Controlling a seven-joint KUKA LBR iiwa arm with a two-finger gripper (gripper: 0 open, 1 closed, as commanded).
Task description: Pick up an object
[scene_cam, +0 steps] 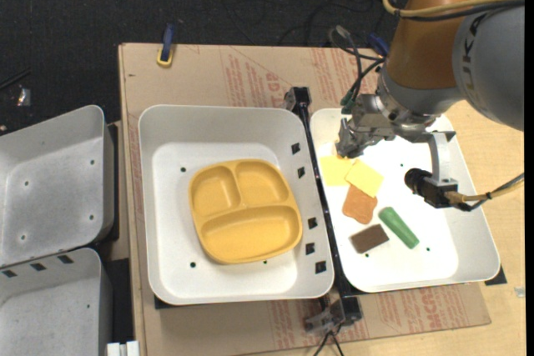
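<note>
The right bin (467, 258) holds a pale yellow flat piece (333, 171), a yellow slice (365, 178) overlapping it, an orange-brown slice (360, 204), a dark brown block (369, 239) and a green stick (399, 228). My gripper (349, 142) hangs low over the bin's far left part, just above the pale yellow piece. Nothing shows between its fingers. The grey arm with its orange band (434, 21) comes in from the upper right.
A yellow divided tray (244, 210) lies in the left bin (167, 137). A black divider with clips (310, 179) runs between the bins. A black cable fitting (427, 186) hangs over the right bin. Grey lids (50, 179) lie at the far left.
</note>
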